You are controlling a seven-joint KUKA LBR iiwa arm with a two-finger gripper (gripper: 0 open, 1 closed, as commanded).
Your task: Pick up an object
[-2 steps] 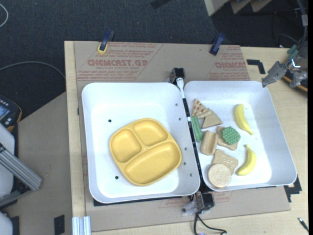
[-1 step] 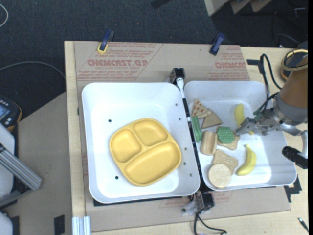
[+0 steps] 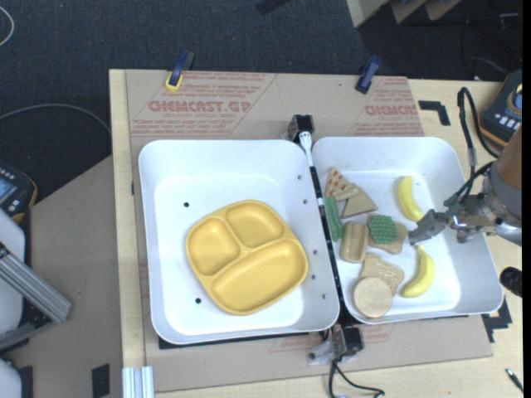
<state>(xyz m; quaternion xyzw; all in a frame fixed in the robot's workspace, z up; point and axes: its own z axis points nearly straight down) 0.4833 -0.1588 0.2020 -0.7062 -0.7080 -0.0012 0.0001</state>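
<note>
Round cracker (image 3: 372, 296) and bananas (image 3: 419, 274) fill right bin (image 3: 440, 152).

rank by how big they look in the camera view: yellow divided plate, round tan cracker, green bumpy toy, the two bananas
1. Yellow three-compartment plastic plate, by far the largest.
2. Round tan cracker.
3. The two yellow toy bananas, upper and lower: look alike, unranked.
4. Green bumpy toy, smallest.

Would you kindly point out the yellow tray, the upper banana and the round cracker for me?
Yellow tray (image 3: 246, 255), camera view, on its large front compartment.
Upper banana (image 3: 407, 198), camera view, mid-body.
Round cracker (image 3: 372, 297), camera view, centre of its top face.
</note>
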